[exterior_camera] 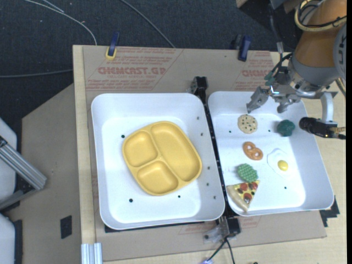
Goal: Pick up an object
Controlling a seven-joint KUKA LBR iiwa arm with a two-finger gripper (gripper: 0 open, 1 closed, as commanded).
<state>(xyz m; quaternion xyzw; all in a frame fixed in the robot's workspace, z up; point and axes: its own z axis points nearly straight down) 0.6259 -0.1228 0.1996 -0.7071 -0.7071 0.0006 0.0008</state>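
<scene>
My gripper (270,99) hangs at the upper right of the frame, over the far end of the right bin (316,187), with its two fingers spread apart and nothing between them. One fingertip (254,105) points down toward the cookie (247,124), which lies just below and to the left of it; the other (285,106) stands above the dark green lump (285,127).

The candidates for the pick all lie in this right bin — cookie near the top, pretzel (253,150) below it, fried egg (280,162) to the right of the pretzel, a green knobbly piece (247,172) lower still, and a pizza slice (243,194) against the bin's lower left corner. The left bin (104,120) holds a yellow divided plate (161,157), well apart from my fingers.

To do this step well, I judge the cookie or the green lump the nearest choices. Both sit clear of their neighbours, so the fingers can straddle either without nudging another item. The cookie looks flat — I should come down until the tips nearly touch the bin floor, centre it between them, then close. The green lump seems taller and may give a firmer hold. The pizza slice, close to the bin wall, looks the hardest to straddle.
</scene>
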